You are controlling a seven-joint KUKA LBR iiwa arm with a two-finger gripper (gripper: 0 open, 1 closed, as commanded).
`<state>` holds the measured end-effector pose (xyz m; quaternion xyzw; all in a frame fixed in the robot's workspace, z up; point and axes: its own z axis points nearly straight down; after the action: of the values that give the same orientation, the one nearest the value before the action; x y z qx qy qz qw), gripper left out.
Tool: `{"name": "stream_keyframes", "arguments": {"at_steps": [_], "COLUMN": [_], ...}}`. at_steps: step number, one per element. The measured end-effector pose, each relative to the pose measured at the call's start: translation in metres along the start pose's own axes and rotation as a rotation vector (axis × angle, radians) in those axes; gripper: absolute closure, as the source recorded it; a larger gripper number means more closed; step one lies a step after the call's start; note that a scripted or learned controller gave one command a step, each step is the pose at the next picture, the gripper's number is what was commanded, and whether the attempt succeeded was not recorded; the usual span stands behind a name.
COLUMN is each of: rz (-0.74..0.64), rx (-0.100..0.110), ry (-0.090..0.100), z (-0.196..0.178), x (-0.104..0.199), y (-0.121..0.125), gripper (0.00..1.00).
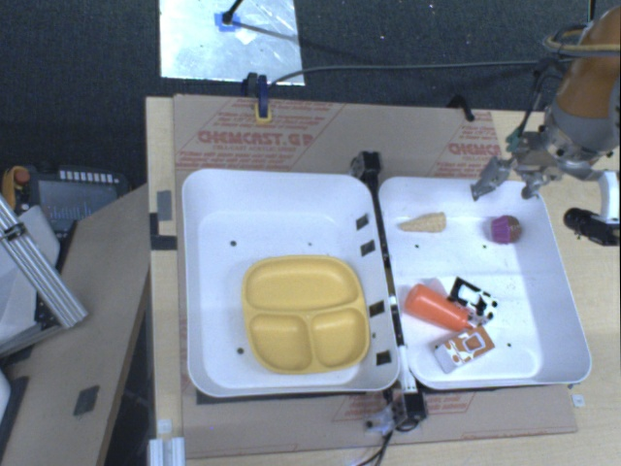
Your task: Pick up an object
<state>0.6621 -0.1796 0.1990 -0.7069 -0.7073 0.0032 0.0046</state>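
- Nearest the camera, at the front of the right white bin, lies a small grey block with an orange-and-white patterned label, tilted on the bin floor.
- Just behind it and touching or nearly touching it is an orange cone-shaped plastic piece, lying on its side with its narrow end toward the block.
- Right beside the cone, on its right, sits a small black-and-white object; its shape is too small to make out.
- Farther back in the same bin, a pale tan wedge-shaped piece lies near the divider, well apart from the front cluster.
- A small round purple object rests toward the back right of that bin, apart from the tan wedge.
- The left white bin holds a yellow plastic tray with three compartments, lying flat in the front half.
- The two-finger gripper hangs above the back edge of the right bin, its two grey fingers spread wide with nothing between them.
- The gripper is behind the purple object, not touching it.
- The grey arm with its orange band reaches in from the right.
- Both bins stand on a sheet of brown cardboard with red lettering.
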Motion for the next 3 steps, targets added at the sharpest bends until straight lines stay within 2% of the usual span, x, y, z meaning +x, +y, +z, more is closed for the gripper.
{"name": "stream_keyframes", "arguments": {"at_steps": [1, 3], "rz": [-0.003, -0.001], "rx": [-0.013, -0.012], "ry": [-0.003, -0.003], "z": [-0.009, 0.074], "x": [0.0, -0.005], "y": [0.003, 0.004], "gripper": [0.0, 0.0]}}
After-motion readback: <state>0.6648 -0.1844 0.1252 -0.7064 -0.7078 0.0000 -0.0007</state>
